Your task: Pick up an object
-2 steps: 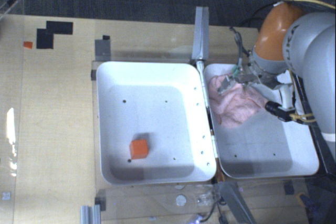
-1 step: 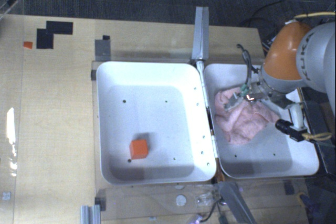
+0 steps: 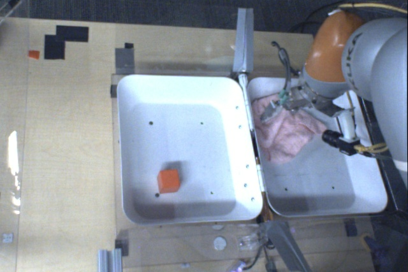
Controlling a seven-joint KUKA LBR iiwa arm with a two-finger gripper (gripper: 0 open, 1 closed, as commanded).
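A grey robot arm (image 3: 376, 60) with an orange band reaches in from the right, and its gripper (image 3: 282, 105) sits low over the far left corner of the right white bin (image 3: 331, 197), right at a crumpled pink cloth (image 3: 287, 130) lying there. How the tool is set cannot be made out against the cloth. An orange block (image 3: 169, 181) rests near the front edge of the left white bin (image 3: 137, 137), well apart from the gripper.
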